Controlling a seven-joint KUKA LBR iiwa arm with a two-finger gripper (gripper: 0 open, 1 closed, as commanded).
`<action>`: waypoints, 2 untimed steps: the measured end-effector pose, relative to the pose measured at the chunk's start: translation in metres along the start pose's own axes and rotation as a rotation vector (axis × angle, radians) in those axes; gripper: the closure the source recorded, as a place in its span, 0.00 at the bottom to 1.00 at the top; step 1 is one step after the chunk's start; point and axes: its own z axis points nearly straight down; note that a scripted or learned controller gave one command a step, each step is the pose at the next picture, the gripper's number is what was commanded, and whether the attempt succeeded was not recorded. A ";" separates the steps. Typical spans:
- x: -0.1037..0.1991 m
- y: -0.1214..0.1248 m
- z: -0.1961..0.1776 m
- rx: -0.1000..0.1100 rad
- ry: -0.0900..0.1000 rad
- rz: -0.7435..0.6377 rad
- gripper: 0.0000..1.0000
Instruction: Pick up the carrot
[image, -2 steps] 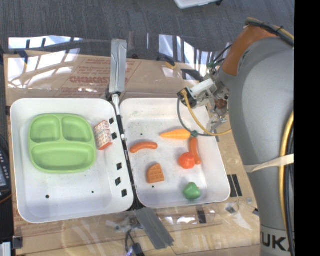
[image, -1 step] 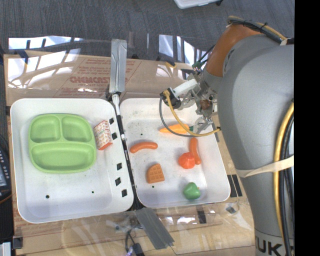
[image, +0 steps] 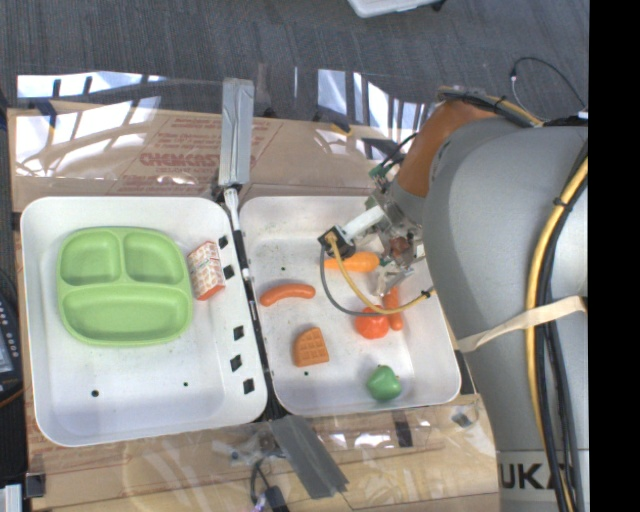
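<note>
Over the right bin (image: 290, 395), the end effector (image: 392, 268), grip state unclear, hovers beside the smooth tapered carrot (image: 358, 263).

Divided plate (image: 125, 285), can (image: 206, 270) beside it: left bin (image: 60, 400). Sausage (image: 287, 294), waffle (image: 311, 347), pepper (image: 383, 383): right bin (image: 290, 395).

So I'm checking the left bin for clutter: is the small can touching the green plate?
Touching: the camera view shows the can against the green plate's right rim, no gap.

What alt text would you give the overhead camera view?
A grey robot arm lowers its gripper over the carrot in the right bin, beside a sausage, waffle and green pepper. The left bin holds a green divided plate.
</note>
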 end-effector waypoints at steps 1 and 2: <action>-0.043 -0.013 -0.050 0.000 -0.002 0.101 0.00; 0.005 0.001 0.000 -0.001 0.001 0.097 0.00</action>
